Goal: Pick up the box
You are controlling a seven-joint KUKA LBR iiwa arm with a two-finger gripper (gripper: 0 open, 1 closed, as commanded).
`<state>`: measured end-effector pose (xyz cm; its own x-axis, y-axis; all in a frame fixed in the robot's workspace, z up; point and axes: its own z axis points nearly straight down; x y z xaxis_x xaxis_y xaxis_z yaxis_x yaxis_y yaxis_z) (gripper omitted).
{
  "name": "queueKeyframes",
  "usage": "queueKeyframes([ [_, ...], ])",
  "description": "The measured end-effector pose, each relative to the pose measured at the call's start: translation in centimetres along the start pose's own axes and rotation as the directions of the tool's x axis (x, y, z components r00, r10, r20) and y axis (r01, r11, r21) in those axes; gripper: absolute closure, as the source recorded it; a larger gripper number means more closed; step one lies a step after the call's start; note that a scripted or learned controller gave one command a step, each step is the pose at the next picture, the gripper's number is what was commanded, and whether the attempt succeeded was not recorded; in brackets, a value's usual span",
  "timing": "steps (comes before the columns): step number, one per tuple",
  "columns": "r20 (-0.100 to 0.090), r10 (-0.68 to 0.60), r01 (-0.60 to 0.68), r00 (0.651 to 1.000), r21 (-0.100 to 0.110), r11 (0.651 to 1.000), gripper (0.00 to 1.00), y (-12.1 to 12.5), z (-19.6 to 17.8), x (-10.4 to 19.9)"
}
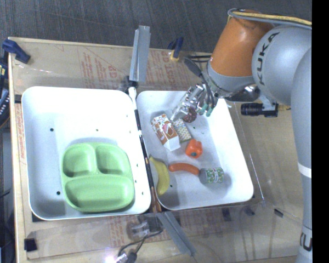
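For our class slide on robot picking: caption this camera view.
Grey KUKA arm's two-finger gripper hovers beside the small printed cardboard box in the right white bin.

Small box (165,131) was white with red-orange print. Green three-section plastic tray (97,177) sat in the white left bin (38,147). Right white bin (236,163) held a yellow banana (162,177), orange carrot (183,169), and green-patterned can (213,176).

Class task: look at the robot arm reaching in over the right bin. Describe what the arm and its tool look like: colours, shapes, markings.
The arm is thick and rounded, with smooth light grey casing and a broad orange band above the wrist. Dark letters, partly visible, run along the grey shell beside the band. The tool is small, metallic silver and dark, with tiny green and red touches near its tip.
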<state>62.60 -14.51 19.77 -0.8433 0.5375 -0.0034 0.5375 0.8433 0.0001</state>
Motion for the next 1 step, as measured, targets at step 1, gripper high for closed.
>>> queueKeyframes([
  [1,0.000,-0.204,0.204,0.979,0.000,0.979,1.00,-0.76,-6.89,2.38],
])
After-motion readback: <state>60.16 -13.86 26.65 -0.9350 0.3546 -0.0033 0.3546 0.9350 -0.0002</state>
